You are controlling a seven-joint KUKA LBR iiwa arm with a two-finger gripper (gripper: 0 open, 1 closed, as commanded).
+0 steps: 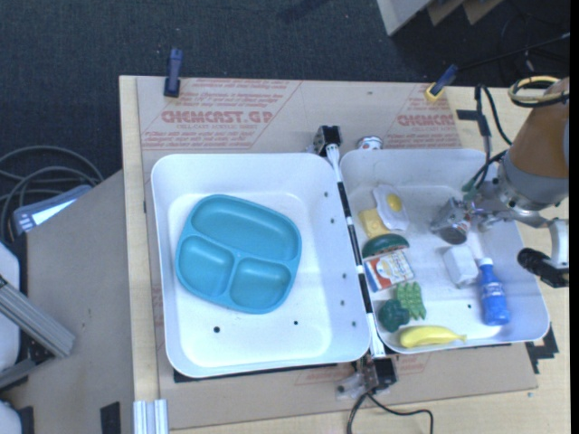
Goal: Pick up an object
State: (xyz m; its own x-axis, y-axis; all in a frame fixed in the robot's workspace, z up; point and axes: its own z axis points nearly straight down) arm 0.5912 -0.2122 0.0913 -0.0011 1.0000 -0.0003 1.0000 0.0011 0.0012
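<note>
The right white bin [534,310] holds several small things. Along its left side lie a white and yellow piece [391,202], a yellow block [371,221], a dark green piece [384,241], a red and white carton [391,268] and green toy vegetables [404,304]. A yellow banana [430,336] lies at the front wall. Right of centre are a blue bottle [493,297] and a white block [460,265]. My gripper [452,222] hangs low over the middle of this bin, just behind the white block, with nothing seen in it.
The left white bin [181,333] holds a blue divided plate [239,252]. The grey arm with its orange band [541,147] comes in over the right bin's far right corner. Clamps and cables sit at the bench's back edge.
</note>
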